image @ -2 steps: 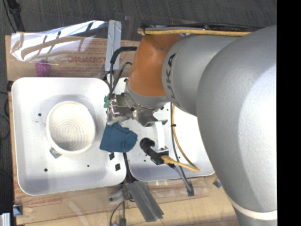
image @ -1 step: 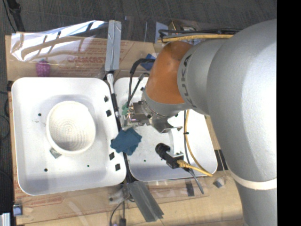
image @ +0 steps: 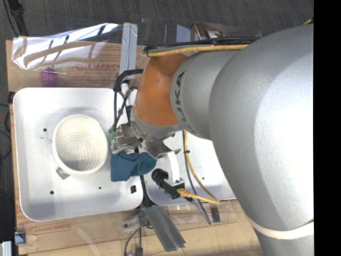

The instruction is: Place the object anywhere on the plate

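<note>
White left bin point(image: 32, 196) holds the plate point(image: 80, 143), just left of the gripper point(image: 125, 140); blue cloth point(image: 128, 165) hangs below it, grip state unclear.

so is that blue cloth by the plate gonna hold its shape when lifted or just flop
Probably flop: the blue cloth lies crumpled in soft folds beside the plate. It looks light and thin, so it should drape and trail from wherever it is pinched. Unlikely to roll or break, though a hanging corner could snag the bin rim.

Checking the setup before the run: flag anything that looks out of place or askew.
The blue cloth lies crumpled over the left bin's right rim beneath the gripper, beside the white plate, not on it. Nothing looks spilled or damaged.
</note>
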Controlling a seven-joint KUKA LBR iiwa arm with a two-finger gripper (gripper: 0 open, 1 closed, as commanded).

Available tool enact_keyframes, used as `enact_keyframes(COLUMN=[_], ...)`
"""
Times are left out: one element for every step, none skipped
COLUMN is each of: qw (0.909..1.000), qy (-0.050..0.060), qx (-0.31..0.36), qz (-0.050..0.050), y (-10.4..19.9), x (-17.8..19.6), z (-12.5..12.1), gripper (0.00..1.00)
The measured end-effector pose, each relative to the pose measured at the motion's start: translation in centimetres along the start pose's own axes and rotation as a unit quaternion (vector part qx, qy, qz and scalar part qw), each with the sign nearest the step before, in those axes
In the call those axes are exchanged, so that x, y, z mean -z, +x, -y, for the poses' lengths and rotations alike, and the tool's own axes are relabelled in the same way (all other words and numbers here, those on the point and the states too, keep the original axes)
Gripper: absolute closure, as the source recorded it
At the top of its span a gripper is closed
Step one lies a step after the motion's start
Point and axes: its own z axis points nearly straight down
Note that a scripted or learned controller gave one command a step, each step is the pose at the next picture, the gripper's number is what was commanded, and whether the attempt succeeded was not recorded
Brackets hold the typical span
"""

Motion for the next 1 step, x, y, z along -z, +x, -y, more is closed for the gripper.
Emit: enact_keyframes(qw=[0.9956], qy=[-0.003], qx=[0.094], qz=[0.001], y=[-6.01], x=[0.10], z=[-1.04], gripper=[1.00])
